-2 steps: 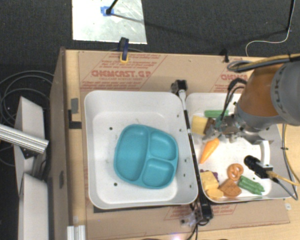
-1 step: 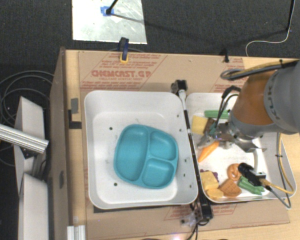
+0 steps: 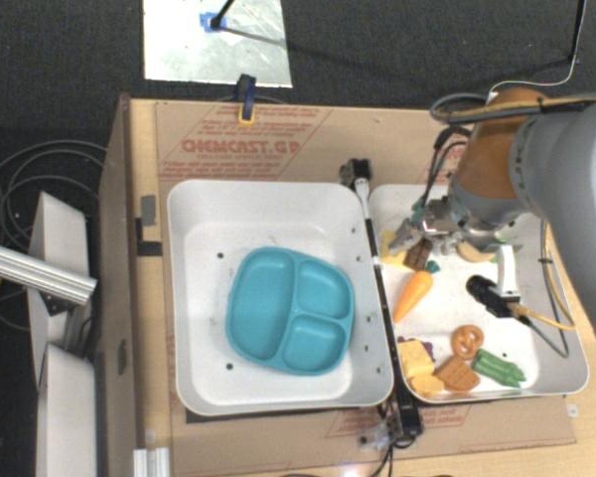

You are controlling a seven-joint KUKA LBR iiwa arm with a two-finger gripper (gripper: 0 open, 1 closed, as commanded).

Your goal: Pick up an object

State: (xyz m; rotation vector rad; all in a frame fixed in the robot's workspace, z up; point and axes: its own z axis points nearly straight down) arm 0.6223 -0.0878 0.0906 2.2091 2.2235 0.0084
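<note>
Now: gripper low in right bin, at brown piece, near carrot; gripper opening impossible to tell. Centre over piece, clear carrot, close squarely.

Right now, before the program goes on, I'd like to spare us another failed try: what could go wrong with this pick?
1. The gripper hangs right over a small brown piece that lies close beside the carrot; it may well nudge or catch both.
2. Both lie near the right bin's inner wall, so the gripper might strike that wall or pin the carrot against it.
</note>
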